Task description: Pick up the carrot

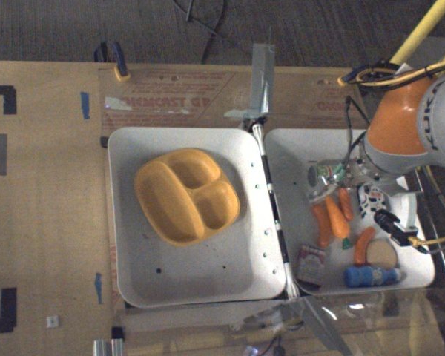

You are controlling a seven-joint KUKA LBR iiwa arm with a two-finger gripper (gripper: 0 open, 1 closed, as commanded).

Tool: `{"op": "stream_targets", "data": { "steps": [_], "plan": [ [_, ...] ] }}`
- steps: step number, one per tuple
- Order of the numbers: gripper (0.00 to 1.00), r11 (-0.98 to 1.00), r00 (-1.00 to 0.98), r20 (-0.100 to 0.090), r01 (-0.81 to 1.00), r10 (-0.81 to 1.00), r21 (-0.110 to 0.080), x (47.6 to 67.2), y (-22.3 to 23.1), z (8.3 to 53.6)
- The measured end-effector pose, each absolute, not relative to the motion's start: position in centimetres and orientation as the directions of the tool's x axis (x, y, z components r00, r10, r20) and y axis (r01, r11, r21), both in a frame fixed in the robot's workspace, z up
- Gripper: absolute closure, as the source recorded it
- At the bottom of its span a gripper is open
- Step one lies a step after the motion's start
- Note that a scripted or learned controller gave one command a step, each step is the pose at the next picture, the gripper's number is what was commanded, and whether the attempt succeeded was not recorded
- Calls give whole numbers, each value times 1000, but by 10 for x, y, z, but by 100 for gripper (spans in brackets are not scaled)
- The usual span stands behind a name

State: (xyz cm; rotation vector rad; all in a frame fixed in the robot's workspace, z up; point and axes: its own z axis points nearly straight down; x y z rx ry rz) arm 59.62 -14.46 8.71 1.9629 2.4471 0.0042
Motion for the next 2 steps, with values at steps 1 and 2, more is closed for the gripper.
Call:
{"op": "stream_targets", "data": {
  "steps": [1, 2],
  "plan": [
    [0, 289, -289, -2, 957, 957, 6, 556, -135, 88],
    [100, 285, -285, -5, 959, 959, 16, 559, -137, 101]
  ]
}}
